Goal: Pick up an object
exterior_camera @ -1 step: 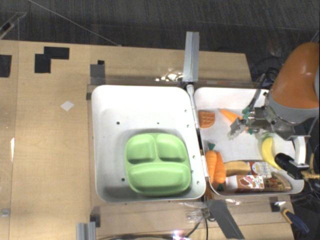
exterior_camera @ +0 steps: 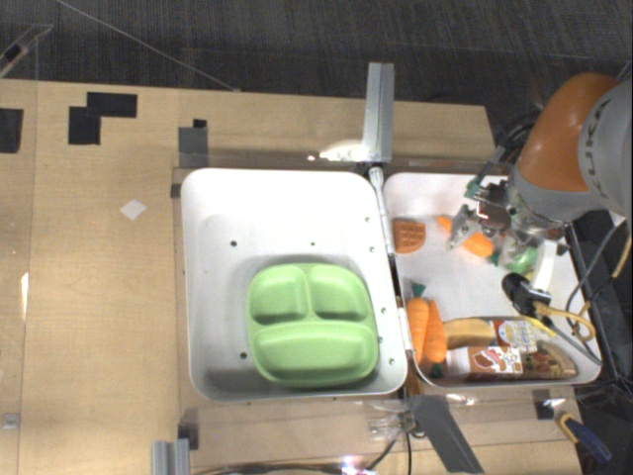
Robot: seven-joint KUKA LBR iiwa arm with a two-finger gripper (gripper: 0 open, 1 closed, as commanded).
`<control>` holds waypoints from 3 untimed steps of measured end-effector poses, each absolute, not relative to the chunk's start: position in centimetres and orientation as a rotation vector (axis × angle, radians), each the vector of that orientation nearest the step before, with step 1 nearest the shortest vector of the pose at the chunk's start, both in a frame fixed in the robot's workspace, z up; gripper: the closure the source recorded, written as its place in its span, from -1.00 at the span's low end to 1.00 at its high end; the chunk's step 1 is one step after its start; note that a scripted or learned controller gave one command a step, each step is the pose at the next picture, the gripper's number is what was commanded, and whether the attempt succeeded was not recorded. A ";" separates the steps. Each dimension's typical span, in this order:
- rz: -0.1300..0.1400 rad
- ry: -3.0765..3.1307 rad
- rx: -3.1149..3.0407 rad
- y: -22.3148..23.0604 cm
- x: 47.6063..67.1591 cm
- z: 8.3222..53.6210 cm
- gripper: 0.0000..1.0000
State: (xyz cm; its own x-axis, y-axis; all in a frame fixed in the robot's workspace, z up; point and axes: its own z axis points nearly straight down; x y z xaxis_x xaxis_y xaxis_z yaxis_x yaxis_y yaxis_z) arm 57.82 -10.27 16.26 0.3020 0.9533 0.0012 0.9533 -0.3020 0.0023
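The gripper (exterior_camera: 482, 228) hung low over the far part of the right bin (exterior_camera: 450, 277), its fingers pinching a small orange piece (exterior_camera: 478, 245). A waffle (exterior_camera: 408, 235) lay by the bin's left wall, a carrot (exterior_camera: 423, 331) and a banana (exterior_camera: 471, 332) near its front edge. In the left bin (exterior_camera: 213, 226) sat a green tray (exterior_camera: 312, 323).

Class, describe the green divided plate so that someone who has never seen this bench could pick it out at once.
Start with the two white bins side by side and take the left bin. The green plate lies toward its near right corner. It is the one pale green item, moulded into three compartments, unlike the carrot and food packets crowded in the right bin.
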 end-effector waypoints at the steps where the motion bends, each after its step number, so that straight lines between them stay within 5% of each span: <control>1: 0.007 1.963 2.448 -11.5 61.2 9.5 -1.00; 2: 0.011 2.052 2.368 -16.9 66.5 11.6 -1.00; 3: 0.007 2.250 2.183 -16.1 67.1 17.7 -1.00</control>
State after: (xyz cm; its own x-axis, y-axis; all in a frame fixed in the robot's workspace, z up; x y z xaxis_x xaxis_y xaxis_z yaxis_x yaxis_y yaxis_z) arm 67.08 -16.08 17.72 -0.0302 0.9995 -0.0021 0.9995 0.0302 0.0083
